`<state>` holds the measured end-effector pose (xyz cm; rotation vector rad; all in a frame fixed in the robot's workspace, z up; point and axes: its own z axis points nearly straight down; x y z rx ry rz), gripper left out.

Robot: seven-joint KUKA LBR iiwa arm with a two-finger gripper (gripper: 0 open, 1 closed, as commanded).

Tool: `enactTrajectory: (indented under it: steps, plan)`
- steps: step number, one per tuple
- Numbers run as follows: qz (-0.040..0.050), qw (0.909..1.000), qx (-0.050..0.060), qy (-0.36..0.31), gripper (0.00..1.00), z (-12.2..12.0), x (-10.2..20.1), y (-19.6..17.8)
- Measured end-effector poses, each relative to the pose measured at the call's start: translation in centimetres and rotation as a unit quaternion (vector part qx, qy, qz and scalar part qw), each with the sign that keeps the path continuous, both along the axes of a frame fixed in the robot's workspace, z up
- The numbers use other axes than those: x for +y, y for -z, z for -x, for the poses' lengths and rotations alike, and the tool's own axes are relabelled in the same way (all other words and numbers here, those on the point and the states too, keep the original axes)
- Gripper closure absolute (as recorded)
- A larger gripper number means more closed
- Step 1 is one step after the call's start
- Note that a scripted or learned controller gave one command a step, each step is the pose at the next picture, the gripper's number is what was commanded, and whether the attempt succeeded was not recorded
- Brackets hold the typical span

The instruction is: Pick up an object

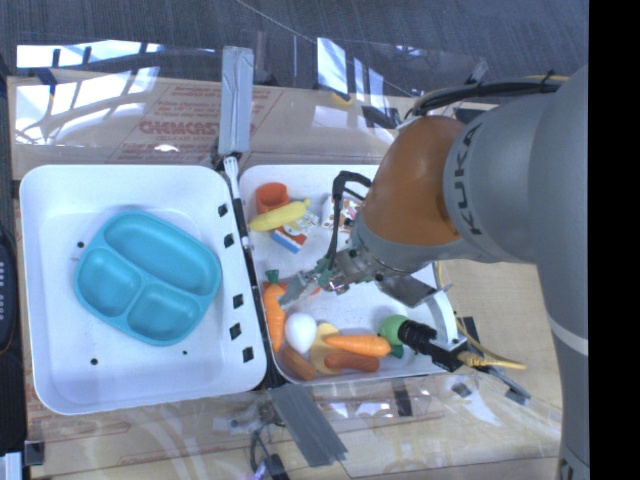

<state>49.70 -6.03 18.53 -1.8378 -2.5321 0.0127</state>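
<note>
Two bins | gripper (318, 278) grip unclear, over carrot (274, 313), egg (299, 331) | blue tray (147, 277) left bin (60, 368)

"KUKA" in dark caps runs vertically on the grey arm (520, 168) housing, right beside the orange band (420, 183). Faint reddish print on the cardboard sheet (150, 118) behind the bins reads approx. "CHEMCAST"; smaller lines above it too blurred to read. Small carton (291, 236) in right bin has print, illegible.

Single fixed camera was mounted above the bench. It looked down obliquely on both white bins (40, 268), arm (500, 188) entering from right
</note>
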Motion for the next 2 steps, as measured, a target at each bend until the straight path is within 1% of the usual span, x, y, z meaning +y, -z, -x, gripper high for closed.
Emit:
enactTrajectory:
  steps: [1, 2]
  plan:
    - [-0.0018, 0.9981, -0.003, -0.061, 0.00, 2.20, -4.97, 9.30]
    - [-0.0028, 0.9980, 0.000, -0.063, 1.00, 2.20, -4.91, 8.71]
